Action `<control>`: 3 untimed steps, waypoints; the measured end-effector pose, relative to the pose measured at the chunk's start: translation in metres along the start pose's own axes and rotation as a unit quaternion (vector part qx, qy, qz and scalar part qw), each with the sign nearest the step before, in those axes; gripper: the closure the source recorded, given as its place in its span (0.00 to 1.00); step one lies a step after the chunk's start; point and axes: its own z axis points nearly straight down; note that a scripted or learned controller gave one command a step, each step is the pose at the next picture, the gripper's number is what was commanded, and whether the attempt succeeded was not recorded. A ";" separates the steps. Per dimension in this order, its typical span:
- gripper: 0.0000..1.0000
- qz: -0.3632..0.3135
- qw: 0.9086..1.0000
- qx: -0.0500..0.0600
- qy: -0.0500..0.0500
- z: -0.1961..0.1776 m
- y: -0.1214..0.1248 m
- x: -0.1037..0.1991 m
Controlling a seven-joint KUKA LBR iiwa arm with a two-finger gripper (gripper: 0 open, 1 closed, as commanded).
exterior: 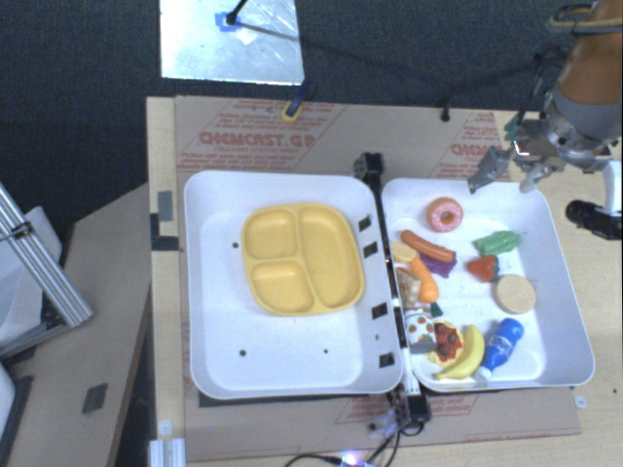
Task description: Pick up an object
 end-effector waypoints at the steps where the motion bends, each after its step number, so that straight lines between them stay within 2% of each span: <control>1: 0.00 -0.001 1.000 -0.006 -0.001 -0.007 0.002 0.000; 3: 0.00 -0.001 1.000 -0.004 0.000 0.117 0.007 0.000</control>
